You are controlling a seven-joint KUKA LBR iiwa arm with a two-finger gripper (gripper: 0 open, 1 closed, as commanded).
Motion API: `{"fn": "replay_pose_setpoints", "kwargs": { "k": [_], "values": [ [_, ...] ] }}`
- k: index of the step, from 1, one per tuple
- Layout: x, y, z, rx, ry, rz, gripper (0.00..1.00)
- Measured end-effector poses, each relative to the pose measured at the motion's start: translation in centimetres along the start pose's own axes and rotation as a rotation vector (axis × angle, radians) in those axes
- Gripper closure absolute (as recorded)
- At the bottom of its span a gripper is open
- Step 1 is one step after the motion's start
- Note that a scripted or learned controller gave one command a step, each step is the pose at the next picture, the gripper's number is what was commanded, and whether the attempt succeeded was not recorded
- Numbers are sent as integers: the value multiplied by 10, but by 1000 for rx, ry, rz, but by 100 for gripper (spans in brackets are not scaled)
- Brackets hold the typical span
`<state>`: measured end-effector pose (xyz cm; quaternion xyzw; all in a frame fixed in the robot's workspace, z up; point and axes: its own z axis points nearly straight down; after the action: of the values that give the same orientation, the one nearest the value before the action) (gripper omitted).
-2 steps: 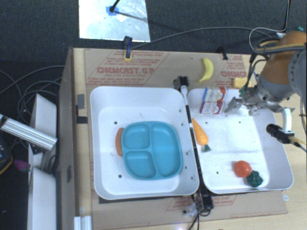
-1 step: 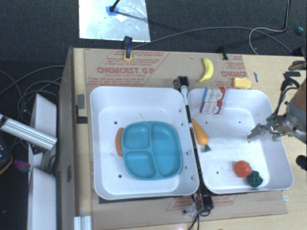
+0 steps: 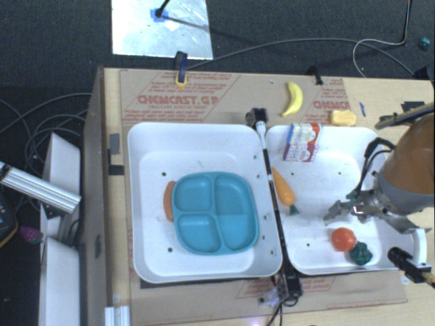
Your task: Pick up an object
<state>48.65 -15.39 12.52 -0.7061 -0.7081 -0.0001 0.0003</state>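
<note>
The right bin (image 3: 319, 175) holds a red tomato (image 3: 344, 238) near its front, with a green broccoli piece (image 3: 361, 254) touching it on the right. An orange carrot (image 3: 283, 189) lies along that bin's left wall, and a small red, white and blue carton (image 3: 301, 142) stands at the back. My gripper (image 3: 340, 212) reaches in from the right and hangs just above and behind the tomato, apart from it. Nothing shows held in it.
The left bin (image 3: 153, 182) carries a blue divided plate (image 3: 215, 212) with an orange sausage-like piece (image 3: 168, 201) at its left side. Behind the bins, a banana (image 3: 293, 99) and a yellow block (image 3: 344, 118) lie on the cardboard. A black cable (image 3: 370, 161) loops near the wrist.
</note>
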Motion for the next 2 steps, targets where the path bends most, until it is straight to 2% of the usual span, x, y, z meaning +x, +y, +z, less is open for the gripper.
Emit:
{"fn": "replay_pose_setpoints", "kwargs": {
  "k": [1, 2],
  "values": [
    [37, 1, -6, -1, 0, -1, 0],
    [14, 0, 41, -1, -1, 1, 0]
  ]
}}
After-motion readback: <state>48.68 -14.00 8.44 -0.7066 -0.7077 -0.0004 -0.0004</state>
